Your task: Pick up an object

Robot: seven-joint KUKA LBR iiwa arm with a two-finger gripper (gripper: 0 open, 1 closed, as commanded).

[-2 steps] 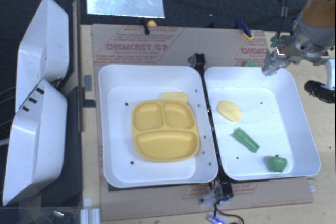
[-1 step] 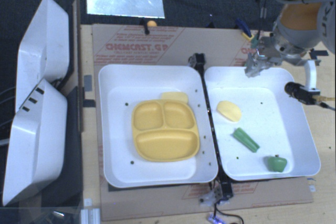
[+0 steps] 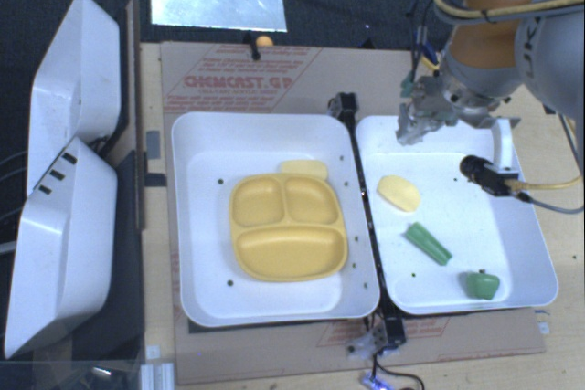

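The main risk from here looked to be a miss: the gripper hung over the back left part of the right bin, with none of the loose objects under it, so a straight descent would probably have closed on bare bin floor. The nearest candidate, a pale yellow rounded piece, lay nearer the front than the gripper and close to the bin's left wall, where a descending finger could strike the wall or nudge the piece aside. Its smooth, domed shape also seemed likely to squirt out of a pinch. The green stick and the small green pepper-like piece lay farther toward the front, well apart from the gripper. The arm reached in from the right, its orange band above the wrist, the wrist pointing down toward the bin. How far the jaws stood open could not be told from this angle, and nothing was visible between them. In the left bin a yellow divided plate rested with a pale yellow slab just beyond its far edge. Both bins sat on the table.
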